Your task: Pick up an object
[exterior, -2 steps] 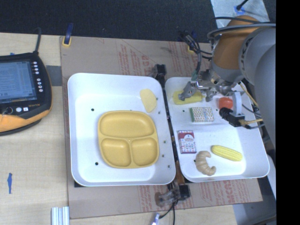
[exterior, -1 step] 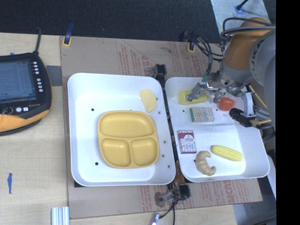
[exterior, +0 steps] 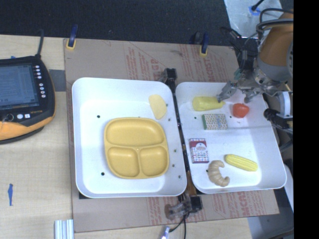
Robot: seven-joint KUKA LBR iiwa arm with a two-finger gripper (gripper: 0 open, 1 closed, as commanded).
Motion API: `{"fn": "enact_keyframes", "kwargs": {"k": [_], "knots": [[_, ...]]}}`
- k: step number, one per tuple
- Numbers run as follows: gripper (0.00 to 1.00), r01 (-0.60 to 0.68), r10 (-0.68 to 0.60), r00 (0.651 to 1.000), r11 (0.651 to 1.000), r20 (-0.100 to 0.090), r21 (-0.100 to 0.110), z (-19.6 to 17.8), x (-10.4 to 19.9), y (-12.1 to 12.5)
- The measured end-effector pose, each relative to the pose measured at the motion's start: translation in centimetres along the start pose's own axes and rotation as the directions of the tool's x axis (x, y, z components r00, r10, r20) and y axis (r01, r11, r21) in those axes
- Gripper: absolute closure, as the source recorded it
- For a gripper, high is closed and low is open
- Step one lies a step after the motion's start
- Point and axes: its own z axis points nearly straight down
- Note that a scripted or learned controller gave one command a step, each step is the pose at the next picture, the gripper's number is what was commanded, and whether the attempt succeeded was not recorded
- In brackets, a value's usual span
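camera view: looking down on both bins at a slant, arm coming in from 3 o'clock
arm: grey kuka arm [exterior: 275, 44] with the orange band, sitting up around 1 to 2 o'clock of the frame, wrist over the far edge of the right bin
gripper: the gripper [exterior: 238, 94] hangs over the top part of the right bin [exterior: 271, 148], fingers splayed pretty wide, nothing between them that i can see
yellow piece: a yellow block-ish toy [exterior: 207, 103] at about 11 o'clock in the right bin, one fingertip just beside its right end, can't tell if it's actually touching
tomato: small red tomato [exterior: 240, 110] at about 1 o'clock in the same bin, just below the gripper's other finger
patterned card: little greenish patterned square [exterior: 215, 121] right under the yellow piece, near bin centre
red box: small red and white box [exterior: 198, 150] at 8 o'clock in the right bin, by the left wall
croissant: toy croissant [exterior: 218, 173] at 6 o'clock
corn: yellow corn cob [exterior: 240, 162] at roughly 5 o'clock, just beside the croissant
left bin: left bin [exterior: 87, 133] holds a yellow divided plate [exterior: 136, 147] in the middle, plus a pale yellow chip-like slice [exterior: 158, 106] at 1 o'clock against the right wall
off the bench: teach pendant [exterior: 22, 96] with a screen at 9 o'clock of the frame
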Motion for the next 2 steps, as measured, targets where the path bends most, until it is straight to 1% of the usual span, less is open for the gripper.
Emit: {"fn": "enact_keyframes", "kwargs": {"k": [1,2], "knots": [[0.0,0.002,-0.002,1.0,1.0,-0.005,0.02,6.0,-3.1,-0.4],[1.0,0.004,-0.004,1.0,1.0,-0.005,0.019,4.8,-3.1,-0.4]]}}
